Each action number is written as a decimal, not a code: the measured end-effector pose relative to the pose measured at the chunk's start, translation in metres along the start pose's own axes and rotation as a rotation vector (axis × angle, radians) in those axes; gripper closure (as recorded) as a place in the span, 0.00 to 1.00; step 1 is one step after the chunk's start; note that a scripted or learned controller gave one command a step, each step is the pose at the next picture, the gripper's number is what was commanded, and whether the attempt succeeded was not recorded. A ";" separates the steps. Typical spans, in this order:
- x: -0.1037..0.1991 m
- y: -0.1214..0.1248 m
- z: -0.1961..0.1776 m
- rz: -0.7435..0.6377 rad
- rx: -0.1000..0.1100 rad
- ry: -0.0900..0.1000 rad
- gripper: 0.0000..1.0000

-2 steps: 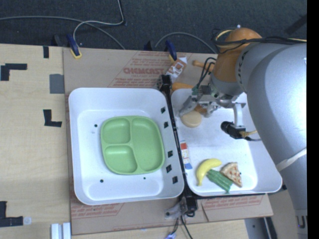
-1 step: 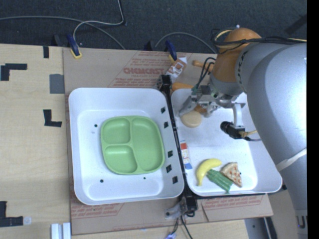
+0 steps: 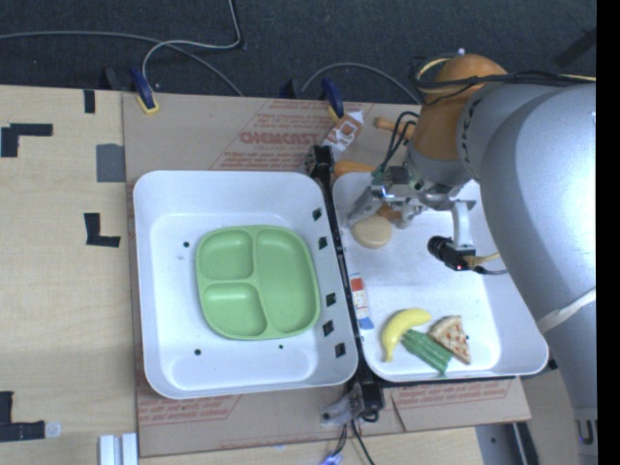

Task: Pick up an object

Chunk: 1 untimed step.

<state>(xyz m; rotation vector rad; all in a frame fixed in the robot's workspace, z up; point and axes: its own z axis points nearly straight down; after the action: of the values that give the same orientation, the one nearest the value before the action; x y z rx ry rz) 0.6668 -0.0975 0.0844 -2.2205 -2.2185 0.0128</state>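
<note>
In the right bin [image 3: 484, 298], a tan round bun-like piece [image 3: 372, 232] lies near the upper left corner. My gripper [image 3: 386, 205] hangs just above its far edge, close to or touching it; the wrist hides how they meet. Toward the front of the same bin lie a yellow banana [image 3: 401, 329], a green stick-shaped piece [image 3: 426, 350] and a pizza slice [image 3: 451, 338], bunched together and well apart from the gripper.
The left bin [image 3: 160, 260] holds a green divided plate [image 3: 258, 282]. A small orange item [image 3: 351, 168] sits at the right bin's far left corner. The divider wall [image 3: 339, 260] runs between the bins. The grey arm [image 3: 542, 182] covers the right bin's far right side.
</note>
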 end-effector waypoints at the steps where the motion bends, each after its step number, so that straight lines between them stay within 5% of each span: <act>1: -0.001 0.000 0.000 -0.001 0.000 0.001 0.00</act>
<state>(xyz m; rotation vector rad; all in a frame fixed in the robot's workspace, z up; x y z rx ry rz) 0.6669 -0.0982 0.0844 -2.2185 -2.2186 0.0117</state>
